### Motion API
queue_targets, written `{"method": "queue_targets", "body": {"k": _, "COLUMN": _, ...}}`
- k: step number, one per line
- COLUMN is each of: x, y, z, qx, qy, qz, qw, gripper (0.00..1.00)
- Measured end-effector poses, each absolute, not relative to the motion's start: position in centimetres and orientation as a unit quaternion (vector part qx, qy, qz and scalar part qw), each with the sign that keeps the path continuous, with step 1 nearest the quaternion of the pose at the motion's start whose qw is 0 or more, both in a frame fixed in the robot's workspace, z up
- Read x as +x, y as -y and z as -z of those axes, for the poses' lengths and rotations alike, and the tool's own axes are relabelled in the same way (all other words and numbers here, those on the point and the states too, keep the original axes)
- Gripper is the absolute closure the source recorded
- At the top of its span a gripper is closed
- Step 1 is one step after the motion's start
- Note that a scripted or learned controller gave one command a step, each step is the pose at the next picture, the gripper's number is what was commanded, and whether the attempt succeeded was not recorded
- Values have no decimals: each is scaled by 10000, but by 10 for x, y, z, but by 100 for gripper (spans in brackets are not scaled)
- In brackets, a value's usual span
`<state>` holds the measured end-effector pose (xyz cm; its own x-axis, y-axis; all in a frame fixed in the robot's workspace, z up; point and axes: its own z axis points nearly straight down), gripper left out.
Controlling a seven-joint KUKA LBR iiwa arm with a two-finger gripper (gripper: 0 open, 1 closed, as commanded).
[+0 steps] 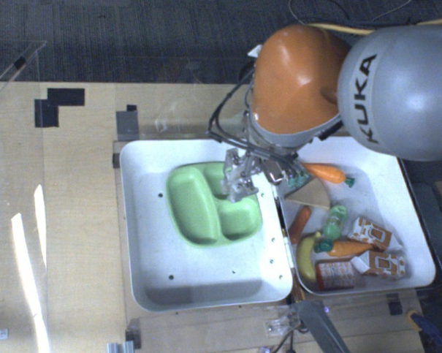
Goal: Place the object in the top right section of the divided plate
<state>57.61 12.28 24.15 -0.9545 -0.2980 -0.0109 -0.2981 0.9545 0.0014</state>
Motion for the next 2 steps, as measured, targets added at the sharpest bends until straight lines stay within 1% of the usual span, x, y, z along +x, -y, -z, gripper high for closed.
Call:
{"method": "queue_targets", "body": {"k": 1, "x": 586, "y": 14, "z": -244, "qx": -1172, "qy": -9931, "qz": 1, "qw": 55, "gripper": 100}}
{"method": "queue_targets", "body": {"k": 2, "x": 585, "y": -36, "z": -198, "qx": -1749, "qy": -9846, "qz": -7, "qw": 48, "gripper": 100}}
